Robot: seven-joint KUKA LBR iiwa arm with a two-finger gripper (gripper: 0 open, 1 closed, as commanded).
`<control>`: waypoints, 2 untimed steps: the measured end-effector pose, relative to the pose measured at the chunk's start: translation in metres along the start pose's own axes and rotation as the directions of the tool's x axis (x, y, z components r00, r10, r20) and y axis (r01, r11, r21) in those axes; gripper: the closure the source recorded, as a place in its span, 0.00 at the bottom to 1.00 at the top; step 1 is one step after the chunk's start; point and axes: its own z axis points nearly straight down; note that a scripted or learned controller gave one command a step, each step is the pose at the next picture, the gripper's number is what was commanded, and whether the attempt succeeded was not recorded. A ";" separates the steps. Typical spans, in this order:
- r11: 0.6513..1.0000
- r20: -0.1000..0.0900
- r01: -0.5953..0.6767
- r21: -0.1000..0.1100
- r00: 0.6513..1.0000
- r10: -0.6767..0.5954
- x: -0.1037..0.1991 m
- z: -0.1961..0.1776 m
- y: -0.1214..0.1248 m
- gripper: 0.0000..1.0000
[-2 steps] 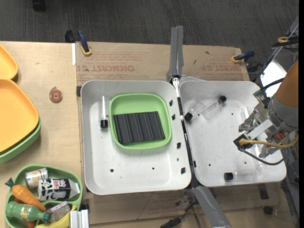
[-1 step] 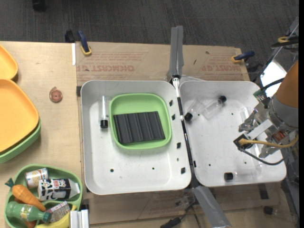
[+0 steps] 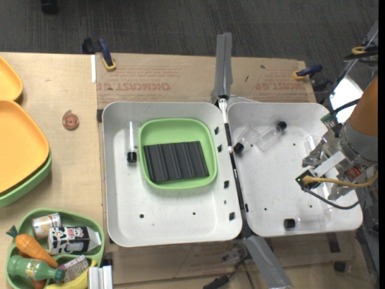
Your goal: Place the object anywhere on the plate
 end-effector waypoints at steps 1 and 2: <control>0.995 0.001 -0.098 0.001 0.995 0.098 0.004 0.013 -0.007 0.00; 0.978 -0.001 -0.209 -0.001 0.978 0.209 0.008 0.011 -0.015 0.00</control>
